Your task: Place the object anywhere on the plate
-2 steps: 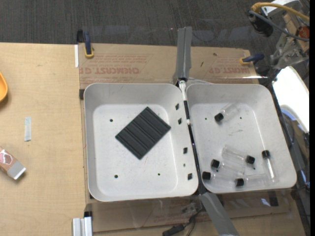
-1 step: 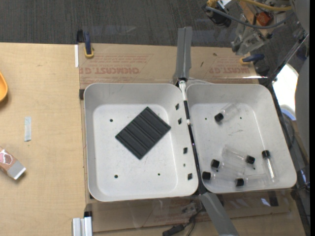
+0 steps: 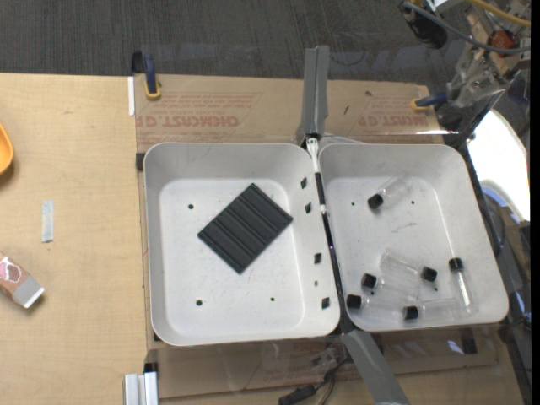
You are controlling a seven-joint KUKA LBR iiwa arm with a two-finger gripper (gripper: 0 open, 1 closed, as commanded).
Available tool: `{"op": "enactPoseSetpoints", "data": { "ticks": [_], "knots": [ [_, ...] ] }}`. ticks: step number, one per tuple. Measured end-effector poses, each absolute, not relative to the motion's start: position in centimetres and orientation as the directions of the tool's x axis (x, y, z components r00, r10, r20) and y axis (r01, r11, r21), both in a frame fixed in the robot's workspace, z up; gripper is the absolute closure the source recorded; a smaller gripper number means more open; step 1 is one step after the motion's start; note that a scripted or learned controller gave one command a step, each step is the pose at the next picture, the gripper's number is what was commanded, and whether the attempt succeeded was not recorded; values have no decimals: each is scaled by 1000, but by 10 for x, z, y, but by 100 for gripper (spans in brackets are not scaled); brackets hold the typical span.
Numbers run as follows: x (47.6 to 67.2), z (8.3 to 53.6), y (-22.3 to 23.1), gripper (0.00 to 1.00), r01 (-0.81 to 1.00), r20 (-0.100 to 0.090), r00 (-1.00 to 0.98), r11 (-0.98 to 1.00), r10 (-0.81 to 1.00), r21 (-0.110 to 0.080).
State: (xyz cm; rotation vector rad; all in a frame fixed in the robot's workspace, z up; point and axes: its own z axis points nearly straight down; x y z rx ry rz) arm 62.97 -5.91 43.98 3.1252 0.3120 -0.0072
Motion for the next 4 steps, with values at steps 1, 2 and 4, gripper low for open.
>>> {"op": "enactPoseSetpoints", "data": {
  "ticks": [1,2,4],
  "knots": [
    [648,441,47,100,300,-2,954,-954,300,1],
    [633,441,152,100,383,-3,924,-924,383,1],
    [570,441,191,100,238,-2,971,-971,238,3]
  ]
}}
